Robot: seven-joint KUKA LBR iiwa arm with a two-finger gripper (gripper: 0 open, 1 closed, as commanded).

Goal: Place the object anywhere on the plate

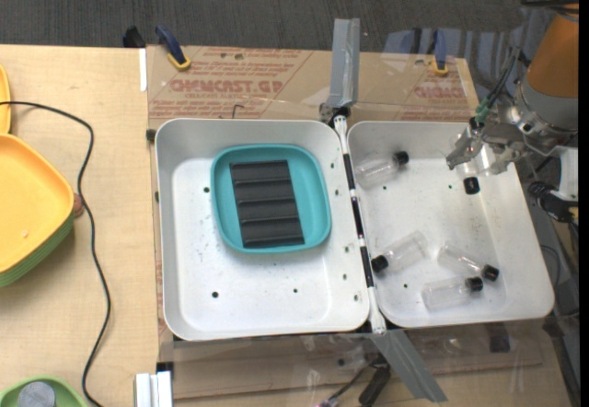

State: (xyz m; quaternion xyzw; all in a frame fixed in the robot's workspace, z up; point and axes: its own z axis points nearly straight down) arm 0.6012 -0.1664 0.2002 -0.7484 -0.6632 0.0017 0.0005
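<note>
Teal plate sits in the left bin, bearing only a black ridged insert. 4 clear vials lie in the right bin. The claw hovers far right, apparently gripping a black-capped vial; placing remains.

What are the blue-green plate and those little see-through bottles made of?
The plate looks like matte teal plastic, given its even colour and soft rounded rim; its dark ribbed centre may be rubber or foam. The bottles seem clear plastic or glass, since the white bin shows through them; their black caps look plastic.
</note>
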